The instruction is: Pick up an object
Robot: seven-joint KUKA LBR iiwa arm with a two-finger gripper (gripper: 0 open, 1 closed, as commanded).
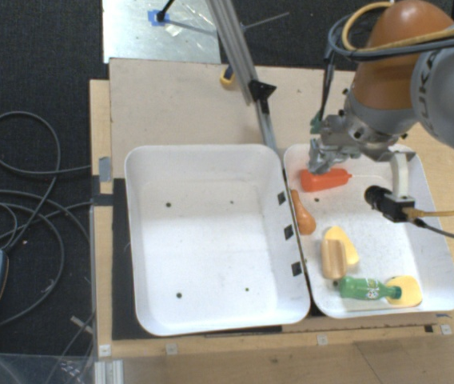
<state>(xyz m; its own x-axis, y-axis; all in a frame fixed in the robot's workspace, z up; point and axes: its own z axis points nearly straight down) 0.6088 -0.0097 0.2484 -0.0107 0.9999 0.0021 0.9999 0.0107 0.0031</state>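
My gripper [320,163] hangs low over the far left corner of the right bin [439,246], directly above the left end of an orange-red block [328,181] and close to or touching it. Down the bin's left side lies an orange, pear-shaped piece [303,215]. A yellow and tan bun-like piece [337,254] rests in the middle. At the near edge lies a green bottle [362,288], with a yellow piece [408,291] beside it.
The left bin [139,214] stands beside the right one, split off by a shared wall with black clips [289,232]. A slanted metal pole [239,46] crosses above the far edge. Cables lie on the floor at left.
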